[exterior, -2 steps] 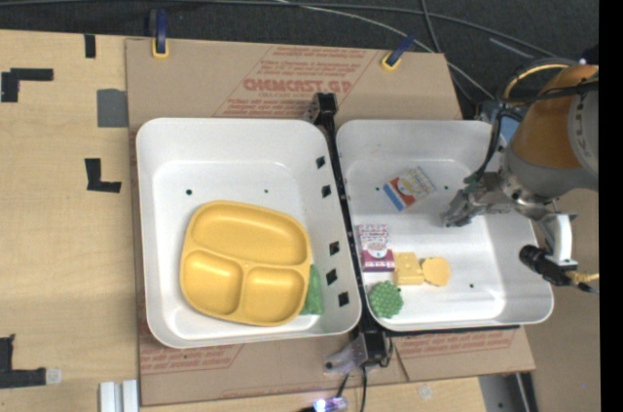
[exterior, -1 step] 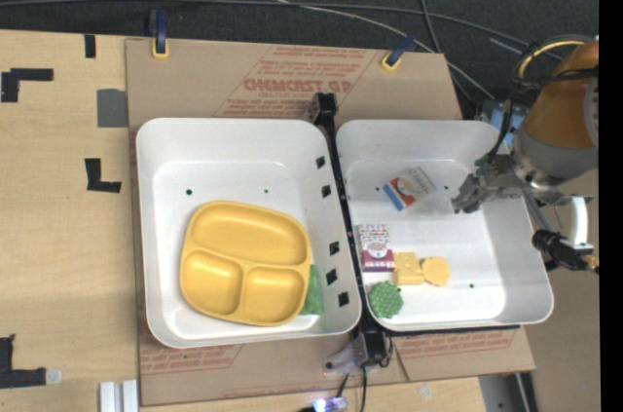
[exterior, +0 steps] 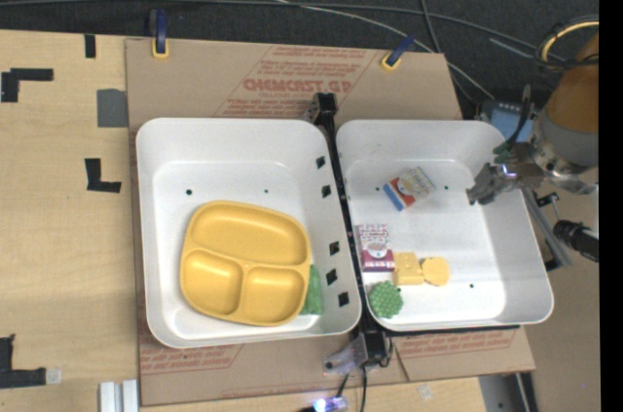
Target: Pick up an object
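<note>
Dark carpet fills the top of the frame, crossed by thin black cables, and below it we see a wooden bench (exterior: 58, 235) with a cardboard sheet (exterior: 292, 79) clipped at its upper edge. On the cardboard sit two white bins side by side. At left of centre, the left bin (exterior: 161, 147) holds a yellow divided plate (exterior: 243, 262) with a green item (exterior: 313, 291) tucked against its lower right edge. At right of centre, the right bin (exterior: 506, 293) holds a small red, white and blue packet (exterior: 406, 188) in its upper middle, a pink and white carton (exterior: 374, 246) near its left wall, a yellow block (exterior: 421, 270) beside that, and a green knobbly ball (exterior: 385, 300) in the lower left corner. At the right edge, the gripper (exterior: 484, 189) hangs over the right bin's upper right rim, apart from all the items; we cannot tell its state.
</note>
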